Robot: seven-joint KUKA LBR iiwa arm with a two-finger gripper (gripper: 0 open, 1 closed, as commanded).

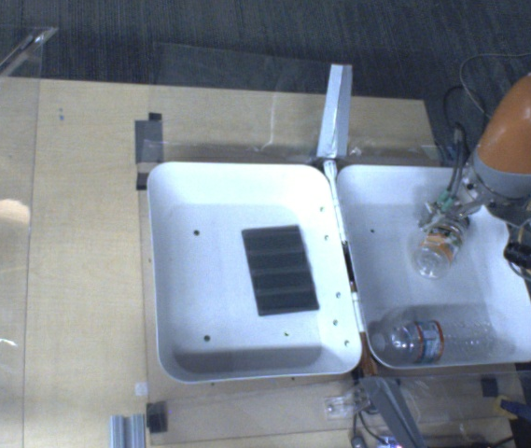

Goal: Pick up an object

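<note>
Two white bins set side by side on bench. Gripper [445, 215] seen over right bin [377, 194]. Small clear bottle [436, 245] held between fingers, hanging down. Second clear bottle [412, 339] laid on side near front wall. Dark ridged block [280, 270] laid in left bin [181, 203].

Two white bins are set side by side on a wooden bench [69, 278]. The left bin [181, 278] holds a black ridged pad [280, 269], laid flat near its middle at a slight slant. The right bin [377, 203] is joined to the left along a shared edge. A grey metal bar [336, 110] is stood at the far end of that seam. Clear plastic sheeting [4, 213] is spread over the bench's left part. Dark carpet [200, 12] is seen beyond the bench.
</note>
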